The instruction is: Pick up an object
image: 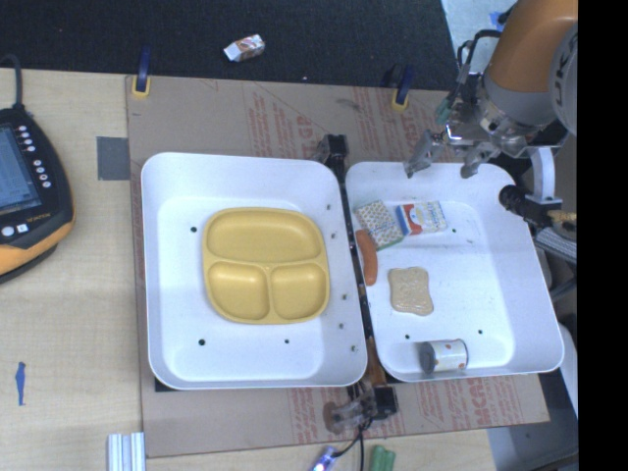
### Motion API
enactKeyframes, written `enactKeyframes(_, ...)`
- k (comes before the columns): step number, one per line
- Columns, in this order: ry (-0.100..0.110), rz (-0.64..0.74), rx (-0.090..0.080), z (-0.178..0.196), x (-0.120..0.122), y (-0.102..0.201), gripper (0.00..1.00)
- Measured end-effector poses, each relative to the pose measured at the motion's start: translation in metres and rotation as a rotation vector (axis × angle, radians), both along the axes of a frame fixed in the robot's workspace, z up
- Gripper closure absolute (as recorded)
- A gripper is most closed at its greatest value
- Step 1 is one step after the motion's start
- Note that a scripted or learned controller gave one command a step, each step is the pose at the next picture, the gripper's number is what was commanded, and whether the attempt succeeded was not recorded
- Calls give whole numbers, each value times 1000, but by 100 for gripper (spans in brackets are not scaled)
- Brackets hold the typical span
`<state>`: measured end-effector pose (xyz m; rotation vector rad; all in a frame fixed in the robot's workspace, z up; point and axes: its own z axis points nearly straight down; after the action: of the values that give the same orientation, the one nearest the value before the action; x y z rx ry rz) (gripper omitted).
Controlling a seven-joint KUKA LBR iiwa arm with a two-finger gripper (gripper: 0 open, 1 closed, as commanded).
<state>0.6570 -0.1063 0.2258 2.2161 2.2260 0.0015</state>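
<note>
We see the gripper (444, 162) poised over the far rim of the right bin (525, 292), its two fingers spread wide with nothing between them. The nearest candidates, a small checkered packet (381, 222) touching a white snack packet (422, 217), lie toward the camera and slightly left of the gripper, their combined long axis running across the bin. We judge the coming move to be a short advance toward the camera, then a descent.

Rt bin: packet (400, 220), hot dog (367, 256), bread slice (410, 290), can (443, 356).
</note>
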Motion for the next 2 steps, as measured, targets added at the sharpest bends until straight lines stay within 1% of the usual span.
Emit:
enactKeyframes(1, -1, -3, -1, -131, -51, -11, 0)
enactKeyframes(2, 53, -11, 11, -135, -9, -15, 0)
